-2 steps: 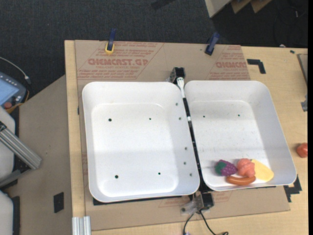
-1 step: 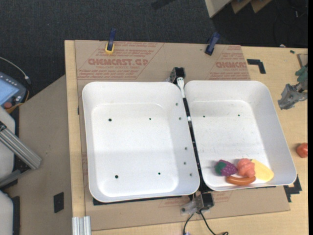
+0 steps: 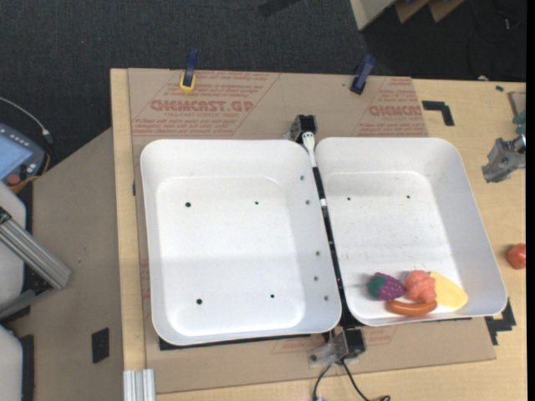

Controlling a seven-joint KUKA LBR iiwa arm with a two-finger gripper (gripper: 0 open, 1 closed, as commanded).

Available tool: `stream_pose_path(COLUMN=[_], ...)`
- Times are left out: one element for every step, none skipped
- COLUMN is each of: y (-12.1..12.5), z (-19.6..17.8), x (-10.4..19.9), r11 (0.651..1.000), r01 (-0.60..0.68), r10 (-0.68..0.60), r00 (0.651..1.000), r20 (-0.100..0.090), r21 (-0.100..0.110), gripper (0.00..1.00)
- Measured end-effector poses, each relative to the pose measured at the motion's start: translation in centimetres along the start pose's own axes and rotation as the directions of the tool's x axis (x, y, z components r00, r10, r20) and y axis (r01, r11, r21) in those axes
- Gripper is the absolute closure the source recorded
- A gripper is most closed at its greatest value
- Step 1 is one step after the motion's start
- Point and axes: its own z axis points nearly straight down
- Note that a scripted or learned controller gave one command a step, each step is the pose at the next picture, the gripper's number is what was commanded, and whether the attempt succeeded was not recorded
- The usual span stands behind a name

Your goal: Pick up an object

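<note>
Two shallow white plastic bins sit side by side on a brown cardboard sheet [image 3: 251, 98] printed with red lettering. The left bin [image 3: 159, 224] shows only small dark dots on its floor.

The right bin [image 3: 468, 215] holds four items grouped at its near right corner. They are a purple toy grape cluster [image 3: 386, 286], a lumpy orange-red toy [image 3: 420, 285], a flat yellow piece [image 3: 451, 293] and a curved red-orange sausage-shaped toy [image 3: 411, 307]. The four touch one another, and the sausage-shaped toy lies nearest the bin's near wall.

The grey metal gripper [image 3: 501, 159] sits at the right edge of the scene, outside the right bin and well apart from the toys. Whether it is spread or closed cannot be told.

Two blue clamps [image 3: 191, 72] grip the sheet's far edge. A small orange object [image 3: 517, 256] lies on the bench right of the bins.
</note>
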Motion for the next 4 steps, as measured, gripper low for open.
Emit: stream_pose_path(y=[0.1, -0.2, -0.5, -0.4], z=[-1.0, -0.7, 4.7, 3.4], x=[0.0, -5.1, -5.2, -5.3], r11=[1.0, 1.0, 1.0, 1.0], r01=[0.001, -0.005, -0.002, -0.001], r10=[-0.001, 0.005, 0.002, 0.001], r00=[1.0, 1.0, 1.0, 1.0], r20=[0.002, 0.002, -0.003, 0.001], r21=[-0.004, 0.0, 0.007, 0.0], gripper=[1.0, 1.0, 1.0, 1.0])
